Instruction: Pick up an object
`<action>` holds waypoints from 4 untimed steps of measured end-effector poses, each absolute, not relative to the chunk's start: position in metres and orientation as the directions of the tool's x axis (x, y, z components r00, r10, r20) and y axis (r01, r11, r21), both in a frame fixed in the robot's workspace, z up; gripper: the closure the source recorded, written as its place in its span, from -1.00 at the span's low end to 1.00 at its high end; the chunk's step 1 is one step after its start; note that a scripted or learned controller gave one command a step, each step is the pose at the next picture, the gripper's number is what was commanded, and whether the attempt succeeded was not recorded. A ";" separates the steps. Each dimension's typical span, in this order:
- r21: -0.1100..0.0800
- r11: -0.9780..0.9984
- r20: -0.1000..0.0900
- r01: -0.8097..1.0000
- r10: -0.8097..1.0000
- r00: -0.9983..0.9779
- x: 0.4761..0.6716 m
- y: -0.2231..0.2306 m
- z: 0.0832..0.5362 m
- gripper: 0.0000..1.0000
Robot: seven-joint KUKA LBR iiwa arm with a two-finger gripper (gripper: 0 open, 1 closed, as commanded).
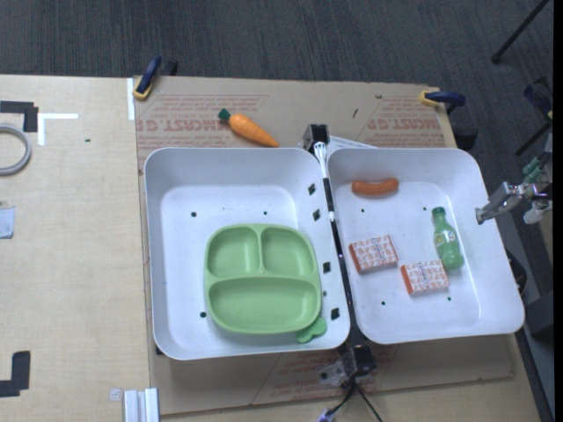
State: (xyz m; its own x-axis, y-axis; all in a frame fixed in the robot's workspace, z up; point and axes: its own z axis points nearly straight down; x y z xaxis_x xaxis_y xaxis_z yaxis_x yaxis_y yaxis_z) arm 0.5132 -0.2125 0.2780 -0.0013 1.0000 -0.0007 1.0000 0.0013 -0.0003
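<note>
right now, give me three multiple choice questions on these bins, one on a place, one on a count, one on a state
1. Where is the carrot? A in the left bin B on the cardboard behind the bins C on the green plate
2. How many small patterned boxes lie in the right bin? A one B two C four
3. How does the green bottle rest? A lying on its side B standing upside down C held in the hand

Answers: 1 B, it lies outside the rims. 2 B, two side by side. 3 A, it lies flat on the bin floor.
</note>
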 end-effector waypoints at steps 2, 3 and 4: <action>-0.001 0.280 0.001 0.960 0.960 -0.280 0.543 -0.214 0.092 -1.00; 0.001 0.277 -0.001 0.961 0.961 -0.277 0.543 -0.214 0.102 1.00; 0.001 0.149 -0.001 0.989 0.989 -0.149 0.577 -0.130 0.172 1.00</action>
